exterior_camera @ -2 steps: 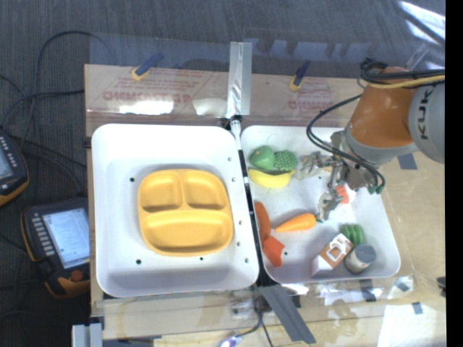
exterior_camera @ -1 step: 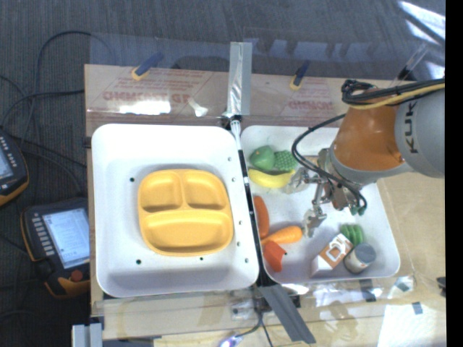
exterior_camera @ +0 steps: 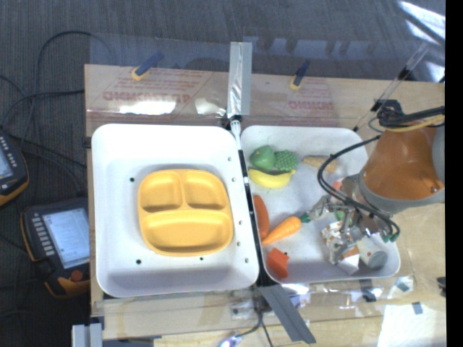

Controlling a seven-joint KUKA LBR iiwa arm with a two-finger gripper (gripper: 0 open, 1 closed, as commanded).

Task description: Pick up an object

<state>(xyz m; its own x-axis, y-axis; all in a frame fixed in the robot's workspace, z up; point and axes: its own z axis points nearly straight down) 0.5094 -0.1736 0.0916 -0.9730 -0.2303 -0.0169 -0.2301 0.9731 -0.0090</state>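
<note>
**First:** Since the gripper (exterior_camera: pixel 346 243) is lowered into the near right corner of the right bin (exterior_camera: pixel 309 137), what could be spoiled from here?

**Second:** An empty closure is to be feared most. No toy is seen between the jaws, and whether they are spread or pressed together cannot be told, as the mechanism is tangled with cables and partly hidden under the orange band (exterior_camera: pixel 402 166). If the jaws were closed where they stand, it is judged that bare bin floor or the wall might be all that is caught.

**First:** And where is a candidate object placed relative to it?

**Second:** The carrot (exterior_camera: pixel 282 229) is found nearest, to the camera's left of the gripper and apart from it, with its tip pointed toward the tool. A red piece (exterior_camera: pixel 277 263) is laid nearer the front wall, further left. A green vegetable (exterior_camera: pixel 269 158) and a yellow piece (exterior_camera: pixel 269 179) beneath it are set well apart, at the far left of the same bin.

**First:** Is the left bin (exterior_camera: pixel 116 215) involved?

**Second:** It is judged not to be; a yellow divided tray (exterior_camera: pixel 186 212) is held there, well away from the arm.

**First:** Any other hazard?

**Second:** The carrot could be nudged against the divider rather than seized if it were approached slantwise.
</note>
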